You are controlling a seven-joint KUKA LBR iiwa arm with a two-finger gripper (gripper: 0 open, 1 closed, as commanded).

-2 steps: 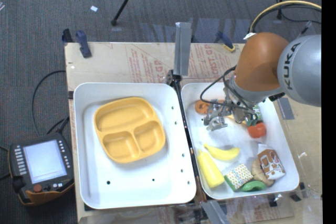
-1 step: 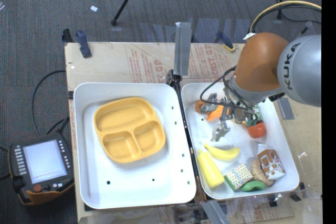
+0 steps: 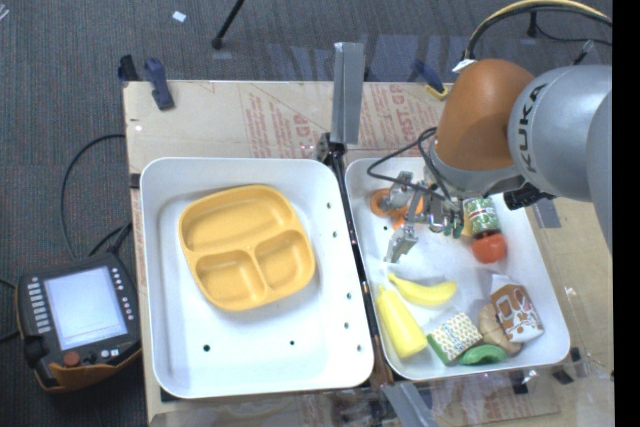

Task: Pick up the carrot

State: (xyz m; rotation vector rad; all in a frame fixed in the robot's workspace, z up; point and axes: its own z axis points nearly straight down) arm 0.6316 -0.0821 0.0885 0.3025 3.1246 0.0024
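Observation:
The carrot (image 3: 382,204) is a small orange piece at the upper left of the right bin (image 3: 555,300), close to the divider. My gripper (image 3: 403,216) hangs low over that corner, just right of the carrot. Its fingers (image 3: 401,187) are spread open, one toward the back and one toward the front. The rear finger overlaps the carrot's right edge and hides part of it. I see nothing held between the fingers.
Also in the right bin are a banana (image 3: 426,291), a yellow bottle (image 3: 400,323), a tomato (image 3: 489,247), a green can (image 3: 480,215), a snack box (image 3: 515,311), a checkered box (image 3: 455,335) and a green pepper (image 3: 481,355). A yellow divided plate (image 3: 247,245) lies in the left bin (image 3: 165,335).

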